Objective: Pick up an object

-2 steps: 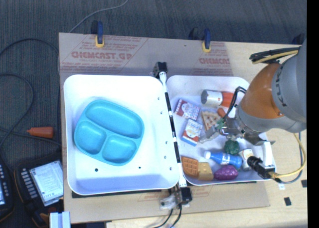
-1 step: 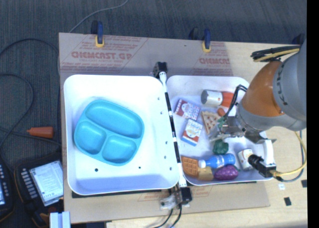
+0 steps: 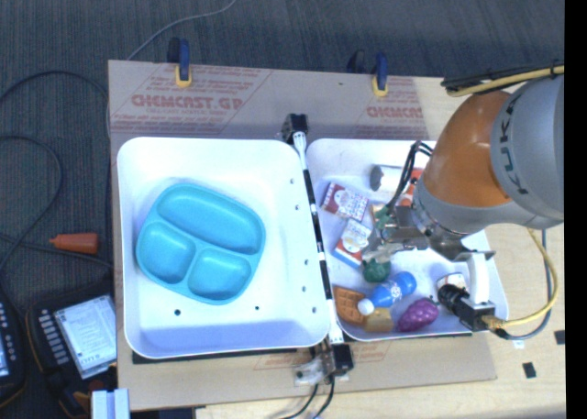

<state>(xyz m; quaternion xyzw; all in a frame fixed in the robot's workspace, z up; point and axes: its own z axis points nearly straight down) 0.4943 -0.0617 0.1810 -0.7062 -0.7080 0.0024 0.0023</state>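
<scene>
My gripper (image 3: 379,245) hangs low in the right bin (image 3: 321,165), over its middle. Just below it lies a dark green round object (image 3: 375,271). A blue bottle with a white cap (image 3: 390,291) lies in front of that, and a purple bunch of grapes (image 3: 417,314) sits at the bin's front right. A red and white carton (image 3: 345,201) lies left of the gripper, with another small packet (image 3: 351,245) beside it. A brown waffle-like piece (image 3: 348,303) rests at the front left corner. The grey and orange arm (image 3: 477,165) hides the bin's right side.
The left bin (image 3: 147,165) holds a blue three-compartment tray (image 3: 200,240). A black clip (image 3: 295,124) sits where the bins meet at the back. Cardboard (image 3: 229,96) lies under both bins, held by blue and yellow clamps (image 3: 182,58). Cables run along the floor at left.
</scene>
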